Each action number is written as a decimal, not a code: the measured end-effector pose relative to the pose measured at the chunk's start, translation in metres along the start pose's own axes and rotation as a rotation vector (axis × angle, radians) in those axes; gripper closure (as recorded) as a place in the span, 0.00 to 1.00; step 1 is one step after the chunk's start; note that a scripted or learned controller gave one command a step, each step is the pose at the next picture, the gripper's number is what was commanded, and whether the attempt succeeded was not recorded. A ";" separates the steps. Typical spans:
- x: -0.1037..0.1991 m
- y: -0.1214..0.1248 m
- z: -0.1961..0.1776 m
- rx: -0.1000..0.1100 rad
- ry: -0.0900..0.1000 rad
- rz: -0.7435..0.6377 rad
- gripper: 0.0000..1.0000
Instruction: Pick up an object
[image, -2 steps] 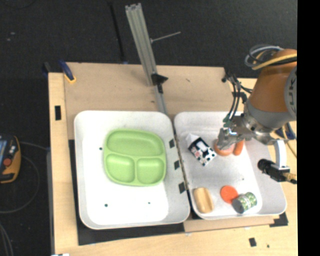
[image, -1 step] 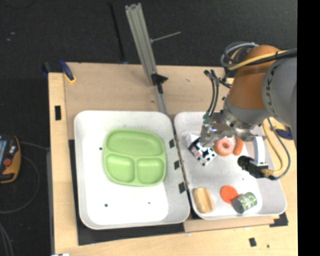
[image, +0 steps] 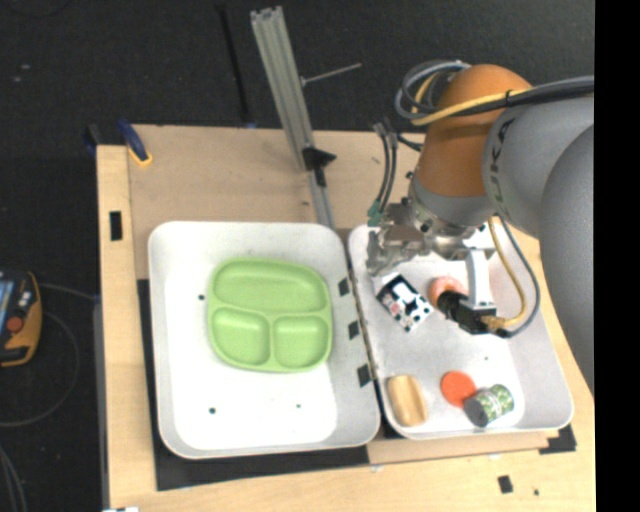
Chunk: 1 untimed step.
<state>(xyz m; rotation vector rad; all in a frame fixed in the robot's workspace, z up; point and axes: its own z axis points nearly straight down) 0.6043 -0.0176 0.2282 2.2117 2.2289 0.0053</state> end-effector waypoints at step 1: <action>0.056 0.012 -0.014 0.001 0.000 -0.001 1.00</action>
